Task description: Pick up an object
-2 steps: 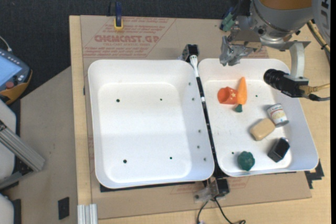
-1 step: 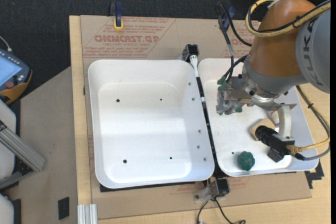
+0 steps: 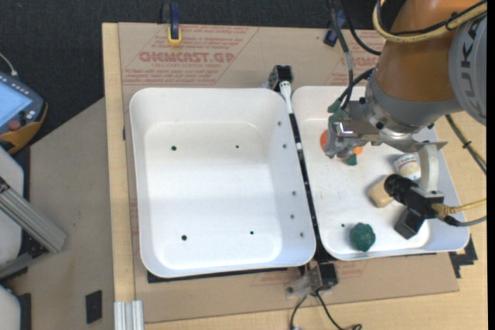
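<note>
Orange object (image 3: 328, 140) in right bin (image 3: 387, 247), near its far-left corner, directly under gripper (image 3: 341, 148), partly hidden by it. Whether object is grasped: cannot tell. Green lump (image 3: 362, 236) near bin's front edge; tan piece (image 3: 379, 192) toward right side. Board (image 3: 186, 56) behind bins reads "CHEMCAST GP".

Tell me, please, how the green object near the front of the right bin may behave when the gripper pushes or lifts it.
The green object looks rounded and lumpy, so a push would probably roll it. It sits alone on the right bin floor near the front wall, so it may stop there. Its uneven surface could slip between fingers.
</note>
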You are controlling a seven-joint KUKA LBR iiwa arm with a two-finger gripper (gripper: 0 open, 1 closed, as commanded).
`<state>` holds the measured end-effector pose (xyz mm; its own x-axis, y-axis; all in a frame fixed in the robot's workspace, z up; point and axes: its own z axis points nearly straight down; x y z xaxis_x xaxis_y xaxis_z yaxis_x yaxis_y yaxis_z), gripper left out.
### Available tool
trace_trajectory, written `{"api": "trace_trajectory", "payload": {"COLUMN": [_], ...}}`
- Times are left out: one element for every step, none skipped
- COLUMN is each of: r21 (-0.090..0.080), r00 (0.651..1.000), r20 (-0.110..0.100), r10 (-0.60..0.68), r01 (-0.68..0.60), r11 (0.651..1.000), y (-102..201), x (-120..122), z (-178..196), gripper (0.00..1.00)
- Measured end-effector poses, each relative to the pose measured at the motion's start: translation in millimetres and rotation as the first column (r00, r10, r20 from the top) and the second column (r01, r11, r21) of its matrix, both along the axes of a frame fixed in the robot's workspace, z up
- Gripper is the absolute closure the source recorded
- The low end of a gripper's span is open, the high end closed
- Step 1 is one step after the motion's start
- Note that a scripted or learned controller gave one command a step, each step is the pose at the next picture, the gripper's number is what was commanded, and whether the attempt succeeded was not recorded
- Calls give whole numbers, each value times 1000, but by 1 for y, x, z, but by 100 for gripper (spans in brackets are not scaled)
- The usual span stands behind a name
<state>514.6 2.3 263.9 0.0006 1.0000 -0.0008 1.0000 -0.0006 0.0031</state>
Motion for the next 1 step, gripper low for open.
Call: {"api": "trace_trajectory", "payload": {"r21": [1], "r00": [1000], "r20": [4], "r10": [7], "r01": [-7], "r11": [1000], "y": [55], "x": [50], "z": [29], "gripper": [100]}}
